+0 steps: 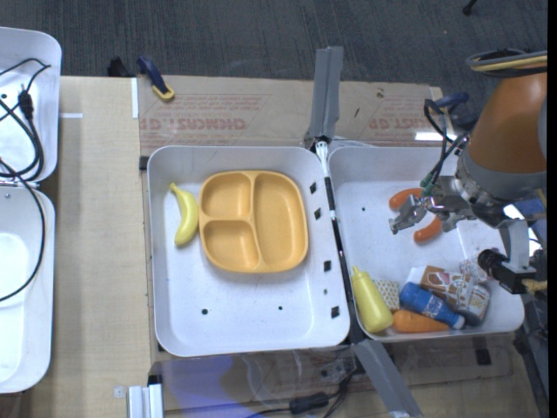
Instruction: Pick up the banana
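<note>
1. Two shallow white bins sit side by side on the pale wooden bench point(96, 233): the left bin point(244, 329) and the right bin point(365, 181).
2. Next in size, the grey arm with its orange band point(513, 133) reaches in over the right bin.
3. A yellow three-compartment plastic plate point(254, 221) lies in the upper middle of the left bin.
4. The yellow banana point(184, 216) lies just beside the plate's left edge, curved, on the bin floor, well apart from the arm.
5. A yellow squeeze bottle point(371, 300), a blue bottle point(429, 306) and an orange carrot-shaped toy point(419, 323) crowd the right bin's lower part.
6. The two-finger gripper point(416, 217) hovers above an orange sausage-shaped toy point(402, 198); its fingers look spread, gripping nothing.
</note>
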Robot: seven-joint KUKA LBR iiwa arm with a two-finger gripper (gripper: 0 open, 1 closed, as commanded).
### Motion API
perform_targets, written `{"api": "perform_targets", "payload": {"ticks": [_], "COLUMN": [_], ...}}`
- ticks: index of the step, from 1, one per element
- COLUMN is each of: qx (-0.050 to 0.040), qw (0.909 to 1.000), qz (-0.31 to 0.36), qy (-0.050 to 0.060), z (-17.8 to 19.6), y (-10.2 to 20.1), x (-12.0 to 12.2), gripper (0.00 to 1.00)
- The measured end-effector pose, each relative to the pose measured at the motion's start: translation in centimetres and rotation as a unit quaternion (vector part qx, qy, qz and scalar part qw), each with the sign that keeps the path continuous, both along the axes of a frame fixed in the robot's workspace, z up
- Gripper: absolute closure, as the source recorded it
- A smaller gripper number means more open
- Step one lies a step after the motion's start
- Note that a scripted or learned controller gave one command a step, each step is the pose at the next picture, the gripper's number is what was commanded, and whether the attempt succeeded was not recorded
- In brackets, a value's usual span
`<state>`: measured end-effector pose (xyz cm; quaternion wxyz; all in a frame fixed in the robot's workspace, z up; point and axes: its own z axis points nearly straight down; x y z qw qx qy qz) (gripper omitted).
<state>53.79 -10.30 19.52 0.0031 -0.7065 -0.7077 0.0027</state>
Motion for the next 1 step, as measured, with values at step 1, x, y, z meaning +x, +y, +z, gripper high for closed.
{"api": "perform_targets", "payload": {"ticks": [1], "qx": [-0.0010], "qw": [0.9990], "qz": [-0.046], "qy": [0.000], "z": [-0.72], "y": [9.05], "x": [-6.00], "gripper": [0.00]}}
